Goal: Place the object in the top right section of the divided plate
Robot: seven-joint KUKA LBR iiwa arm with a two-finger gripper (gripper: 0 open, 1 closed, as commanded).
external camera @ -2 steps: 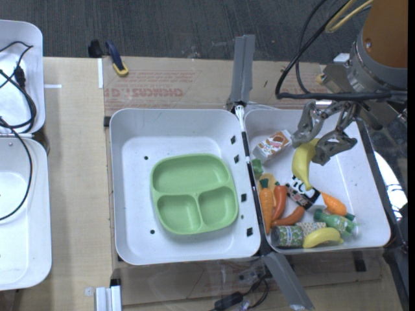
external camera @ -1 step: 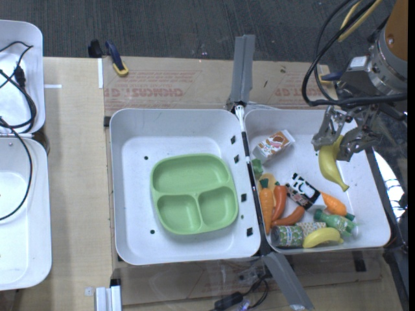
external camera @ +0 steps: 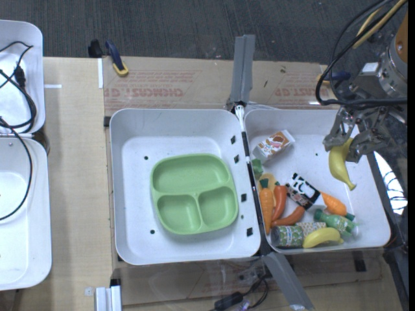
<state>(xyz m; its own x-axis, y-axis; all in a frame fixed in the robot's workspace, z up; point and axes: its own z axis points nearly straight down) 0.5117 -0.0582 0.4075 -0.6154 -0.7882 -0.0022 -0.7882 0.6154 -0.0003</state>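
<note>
Banana [external camera: 340,165] hangs between the tool's [external camera: 351,143] fingers, apparently gripped, above the right bin [external camera: 382,229]; green plate [external camera: 193,193] lies left.

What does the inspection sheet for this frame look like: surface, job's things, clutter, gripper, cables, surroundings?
Surface: two white bins side by side, left bin, right bin, on a wooden bench.
Job's things: green divided plate in the left bin, nothing on it; banana between the gripper's fingers above the right bin.
Clutter: right bin holds a snack packet, carrots, a can, a second banana.
Gripper: gripper shut on the banana.
Cables: black and yellow cables on the arm.
Surroundings: dark floor.
</note>
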